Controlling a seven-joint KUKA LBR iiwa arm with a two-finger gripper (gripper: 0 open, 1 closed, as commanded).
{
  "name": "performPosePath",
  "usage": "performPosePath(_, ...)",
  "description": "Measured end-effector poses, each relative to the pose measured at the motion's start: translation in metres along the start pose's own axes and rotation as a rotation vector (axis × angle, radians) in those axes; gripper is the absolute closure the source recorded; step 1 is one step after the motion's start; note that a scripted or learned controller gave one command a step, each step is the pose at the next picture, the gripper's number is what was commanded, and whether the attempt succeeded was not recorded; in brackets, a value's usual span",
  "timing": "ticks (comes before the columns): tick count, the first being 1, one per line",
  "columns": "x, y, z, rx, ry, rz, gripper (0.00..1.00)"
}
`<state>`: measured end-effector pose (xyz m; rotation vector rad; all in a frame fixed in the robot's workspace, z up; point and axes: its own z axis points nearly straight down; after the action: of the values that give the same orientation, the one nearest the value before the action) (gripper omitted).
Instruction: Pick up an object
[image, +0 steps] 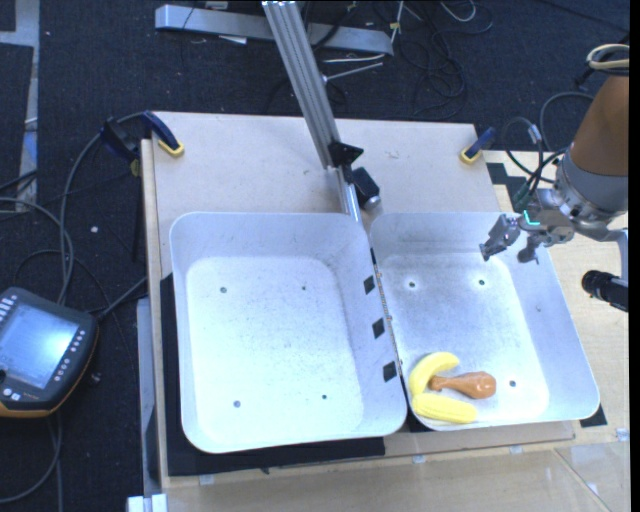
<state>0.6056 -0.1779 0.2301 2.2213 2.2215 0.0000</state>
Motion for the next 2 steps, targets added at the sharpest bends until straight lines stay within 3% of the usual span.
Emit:
performPosePath(1, 0.0, 0.0, 0.0, 0.0, 0.0, 0.0, 0.0)
performPosePath(2, 0.009, 0.0, 0.057, 0.005, 0.001, 0.0, 0.0)
